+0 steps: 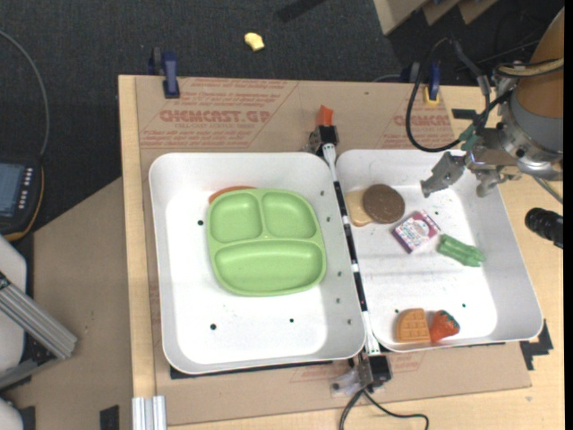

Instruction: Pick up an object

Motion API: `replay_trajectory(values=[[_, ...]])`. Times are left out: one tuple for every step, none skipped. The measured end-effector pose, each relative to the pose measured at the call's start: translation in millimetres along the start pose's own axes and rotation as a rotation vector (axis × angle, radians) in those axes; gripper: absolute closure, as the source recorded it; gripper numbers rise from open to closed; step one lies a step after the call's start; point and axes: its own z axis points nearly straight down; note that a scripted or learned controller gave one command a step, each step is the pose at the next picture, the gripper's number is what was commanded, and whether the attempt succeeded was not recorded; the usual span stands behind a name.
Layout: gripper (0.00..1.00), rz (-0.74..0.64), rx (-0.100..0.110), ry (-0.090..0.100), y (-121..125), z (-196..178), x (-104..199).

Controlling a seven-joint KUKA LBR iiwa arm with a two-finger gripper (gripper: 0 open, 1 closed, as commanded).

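Observation:
The right bin (pixel 501 267) holds a brown round cookie-like disc (pixel 383 202) on a tan piece, a small purple and white packet (pixel 414 232), a green pickle-shaped piece (pixel 461 252), and near the front edge a waffle-like orange piece (pixel 411 325) beside a red piece (pixel 444 326). My gripper (pixel 464 176) hangs over the bin's far right part, above and right of the packet, with its two grey fingers spread apart and nothing between them.
The left bin (pixel 179 330) holds a green divided plate (pixel 265 240) with an orange-red edge showing behind it. A black divider with clamps runs between the bins. A small yellow object (pixel 254 40) lies on the dark floor beyond the bench.

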Motion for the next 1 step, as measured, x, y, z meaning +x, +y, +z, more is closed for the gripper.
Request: replay_trajectory(values=[[0.0, -0.002, 0.005, 0.001, 39.6, 92.1, 11.2]])
